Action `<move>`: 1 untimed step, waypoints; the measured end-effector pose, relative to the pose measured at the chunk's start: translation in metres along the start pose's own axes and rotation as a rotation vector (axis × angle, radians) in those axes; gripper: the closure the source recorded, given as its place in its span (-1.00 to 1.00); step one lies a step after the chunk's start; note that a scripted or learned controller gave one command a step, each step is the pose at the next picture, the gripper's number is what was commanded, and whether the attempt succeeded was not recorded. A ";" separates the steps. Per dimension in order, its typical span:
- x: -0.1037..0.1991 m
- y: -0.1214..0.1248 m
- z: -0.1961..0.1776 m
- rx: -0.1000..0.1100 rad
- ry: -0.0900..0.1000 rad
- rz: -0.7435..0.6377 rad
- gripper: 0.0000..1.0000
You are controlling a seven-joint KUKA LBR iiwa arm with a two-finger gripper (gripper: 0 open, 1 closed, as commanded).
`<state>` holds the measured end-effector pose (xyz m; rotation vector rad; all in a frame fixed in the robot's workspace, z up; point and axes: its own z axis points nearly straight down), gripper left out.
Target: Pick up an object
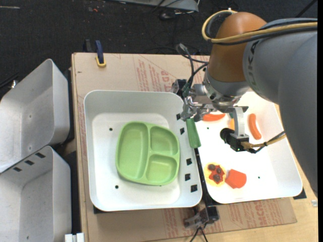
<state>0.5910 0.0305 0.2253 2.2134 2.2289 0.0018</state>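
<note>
My gripper (pixel 191 114) hangs over the rim between the two bins, near the top left corner of the right bin (pixel 282 185). Its fingers are shut on the upper end of a long green stick-shaped object (pixel 194 133), which hangs down from them along the dividing rim. In the right bin lie an orange carrot-like piece (pixel 255 127), a smaller orange piece (pixel 213 117) partly under the wrist, a red-orange chunk (pixel 235 178) and a yellow piece with dark berries (pixel 216 173).
The left bin (pixel 101 185) holds a light green divided plate (pixel 148 153). Two empty-looking white tubs (pixel 30 110) stand off the bench at the left. The arm's bulk covers the right bin's upper part.
</note>
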 end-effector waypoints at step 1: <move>0.058 0.020 0.004 -0.001 0.001 0.000 1.00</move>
